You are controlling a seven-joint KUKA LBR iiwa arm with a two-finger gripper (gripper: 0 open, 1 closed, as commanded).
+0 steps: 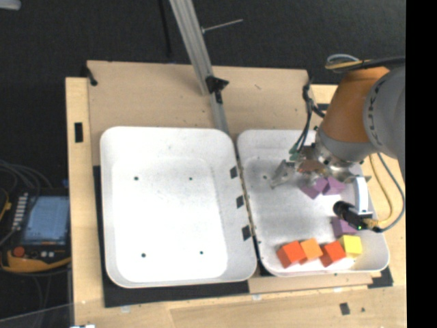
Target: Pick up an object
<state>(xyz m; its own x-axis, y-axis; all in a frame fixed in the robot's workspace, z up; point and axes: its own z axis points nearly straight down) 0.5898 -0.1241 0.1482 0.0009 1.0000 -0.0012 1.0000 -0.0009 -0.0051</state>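
Gripper (pixel 281 175): we could not tell if it was holding anything.
Blocks: purple ones (pixel 315 185) sat beside it; orange ones (pixel 293 252) at the right bin's (pixel 273 149) near edge.
Tip: we should come straight down over one block.

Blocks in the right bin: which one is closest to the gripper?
The purple block, just under the wrist beside the gripper. The orange blocks, red block and yellow block sit together at the bin's near edge, well away.
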